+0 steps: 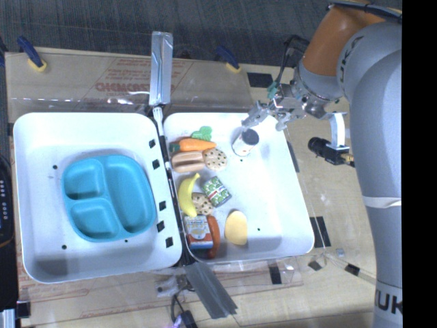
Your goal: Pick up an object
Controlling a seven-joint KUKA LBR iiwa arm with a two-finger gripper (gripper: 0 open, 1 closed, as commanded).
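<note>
Pincer (263, 117) tips blur against the right bin (287, 203) rim.

The right bin (290, 214) holds a cluster of toy foods along its left wall. From the far end: an orange carrot (196, 144) with a green top, a hot dog (188, 160) beside a chocolate-chip cookie (216, 158), a yellow banana (188, 192) lying lengthwise, a small green packet (216, 191) (label too small to read), a boxed carton (196, 230), and a yellow lemon (236, 227) near the front edge. A small white-and-dark object (244, 142) sits apart, towards the far edge.
</note>
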